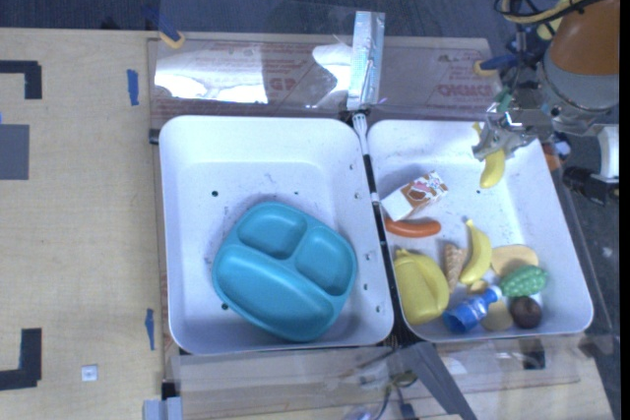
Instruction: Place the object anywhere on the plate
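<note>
Far left, we note the pale wooden counter (pixel 69 211), marked with black angle brackets and bits of blue tape. Next comes the left bin (pixel 187 162), shallow and white. In it lies a blue divided plate (pixel 283 269), turned at a slant, toward the bin's near side; nothing rests on it.

Across the shared rim we reach the right bin (pixel 566 221). Near its middle lies a small white carton (pixel 418 195) with a red print, and just below it an orange-red sausage (pixel 413 228). Toward the near edge we log a cluster: a yellow pepper (pixel 419 287), a banana (pixel 477 253) standing along the pile, a blue bottle (pixel 467 312), a green leafy piece (pixel 523 281), and a dark round fruit (pixel 527 311), all touching or nearly so.

At the bin's far right corner we see the gripper (pixel 495 141), hanging from the grey arm with its orange band (pixel 589 34). Its fingers (pixel 487 145) pinch the upper end of a small yellow object (pixel 491 168), which hangs down, clear of the pile. That object is well apart from the plate, a whole bin away.
</note>
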Tool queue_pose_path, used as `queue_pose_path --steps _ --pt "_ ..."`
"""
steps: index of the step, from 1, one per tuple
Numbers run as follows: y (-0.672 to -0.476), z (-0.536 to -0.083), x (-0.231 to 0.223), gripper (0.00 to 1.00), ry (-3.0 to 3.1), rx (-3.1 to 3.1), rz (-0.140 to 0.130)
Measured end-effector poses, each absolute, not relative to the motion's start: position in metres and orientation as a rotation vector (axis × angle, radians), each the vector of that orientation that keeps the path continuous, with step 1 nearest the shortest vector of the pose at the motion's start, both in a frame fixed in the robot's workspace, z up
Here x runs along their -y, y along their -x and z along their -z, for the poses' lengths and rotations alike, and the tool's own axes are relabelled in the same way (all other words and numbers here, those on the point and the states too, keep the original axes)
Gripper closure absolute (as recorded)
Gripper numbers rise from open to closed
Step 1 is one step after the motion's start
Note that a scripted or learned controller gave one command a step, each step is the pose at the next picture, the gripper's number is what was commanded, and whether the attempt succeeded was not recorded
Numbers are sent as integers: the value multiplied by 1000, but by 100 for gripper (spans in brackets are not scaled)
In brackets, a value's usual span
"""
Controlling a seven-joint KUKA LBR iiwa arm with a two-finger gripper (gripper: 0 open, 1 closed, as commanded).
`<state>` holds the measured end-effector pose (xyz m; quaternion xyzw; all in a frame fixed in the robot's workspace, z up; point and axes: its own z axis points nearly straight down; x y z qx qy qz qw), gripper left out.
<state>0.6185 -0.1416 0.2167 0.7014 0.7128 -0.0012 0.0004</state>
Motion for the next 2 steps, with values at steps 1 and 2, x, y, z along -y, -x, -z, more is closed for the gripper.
queue_pose_path --steps 1,2 --pt "-593 -185 49 100 -2104 -2341 2" --pt "-597 -228 -31 100 -1984 -2433 -7"
